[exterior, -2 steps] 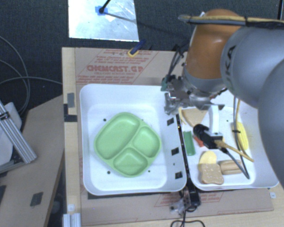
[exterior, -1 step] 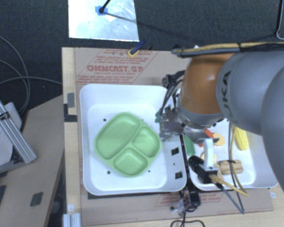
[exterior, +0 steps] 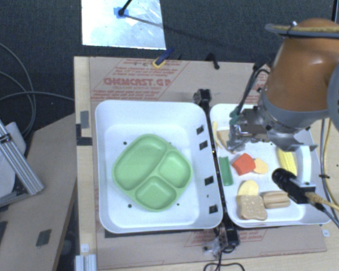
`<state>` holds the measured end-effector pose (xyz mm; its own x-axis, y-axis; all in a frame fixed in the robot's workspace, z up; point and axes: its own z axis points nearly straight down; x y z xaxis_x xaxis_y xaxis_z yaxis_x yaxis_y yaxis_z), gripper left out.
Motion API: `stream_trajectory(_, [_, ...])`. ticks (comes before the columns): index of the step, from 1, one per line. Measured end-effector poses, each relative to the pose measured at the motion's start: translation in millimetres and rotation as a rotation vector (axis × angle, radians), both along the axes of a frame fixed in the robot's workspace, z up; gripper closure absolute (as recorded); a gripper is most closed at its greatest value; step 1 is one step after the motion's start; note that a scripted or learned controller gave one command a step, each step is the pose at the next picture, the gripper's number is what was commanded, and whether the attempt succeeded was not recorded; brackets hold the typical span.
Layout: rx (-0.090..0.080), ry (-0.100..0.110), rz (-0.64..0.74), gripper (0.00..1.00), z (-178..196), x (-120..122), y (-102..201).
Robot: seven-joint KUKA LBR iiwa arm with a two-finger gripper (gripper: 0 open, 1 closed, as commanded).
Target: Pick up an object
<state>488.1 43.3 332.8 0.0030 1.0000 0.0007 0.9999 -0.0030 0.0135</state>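
One claw (exterior: 235, 143), low in the right bin (exterior: 271, 222), near that bin's left wall at the far end. Can't tell if the claw is apart or together, the wrist bulk hides it. Nothing visibly clamped in it.

Closest things: pale yellow piece (exterior: 221, 135) just beside the claw on the left, red piece (exterior: 244, 163) just below it. Can't tell if either is touched. Either looks like the likely pick, that's a guess.

Further out in the same bin:
- orange piece (exterior: 261, 166) touching the red piece's right side
- green stick (exterior: 225, 171) along the left wall
- corn (exterior: 287, 161) to the right, partly under the arm
- yellow slice (exterior: 248, 188), bread slice (exterior: 252, 207) and bread roll (exterior: 275, 199) bunched at the near end

Left bin (exterior: 101, 151) holds one green divided plate (exterior: 152, 172), well apart from the claw. Both bins sit on a cardboard sheet (exterior: 135, 81) on the bench (exterior: 45, 151).

Progress: early. Claw is down among the food, so reach looks done. Grasp not confirmed, every item lies on the bin floor, nothing is lifted. Left to do: close on one item, raise it clear
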Motion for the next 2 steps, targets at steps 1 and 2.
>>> stream_trajectory(1, [-0.001, 0.025, 0.004, 1.0, -147, -4, 18])
stream_trajectory(2, [0.002, 0.009, 0.012, 1.0, -103, -1, 71])
